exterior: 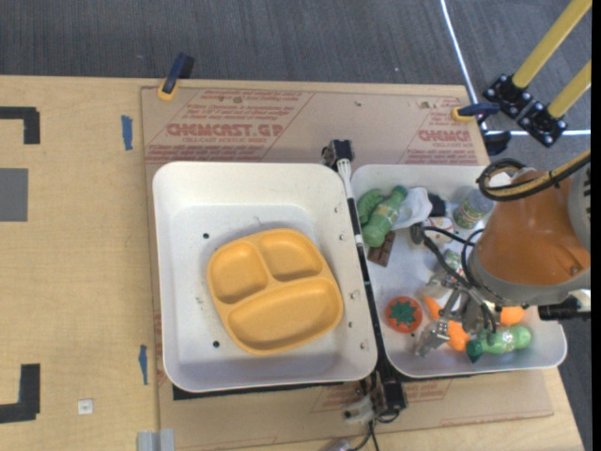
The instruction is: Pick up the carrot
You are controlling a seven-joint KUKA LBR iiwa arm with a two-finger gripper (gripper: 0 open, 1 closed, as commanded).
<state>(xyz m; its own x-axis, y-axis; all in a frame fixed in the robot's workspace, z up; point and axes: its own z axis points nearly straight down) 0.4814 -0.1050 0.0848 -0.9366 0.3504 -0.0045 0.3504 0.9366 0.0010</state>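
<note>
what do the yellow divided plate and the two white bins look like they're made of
Yellow divided plate: probably molded plastic, semi-matte; uniform color, rounded compartment ridges, soft highlights.
Left white bin and right white bin: likely thin formed plastic, smooth and slightly glossy; rounded corners and rolled rims suggest it, though coated metal can't be ruled out.

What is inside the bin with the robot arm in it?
The right bin holds green toy vegetables, a strawberry-like toy, an orange carrot by the gripper, and wrappers. The arm covers whatever lies beneath it.

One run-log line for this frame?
arm: over right bin | gripper: down by carrot | grasp: unconfirmed | left bin: yellow tray
</note>
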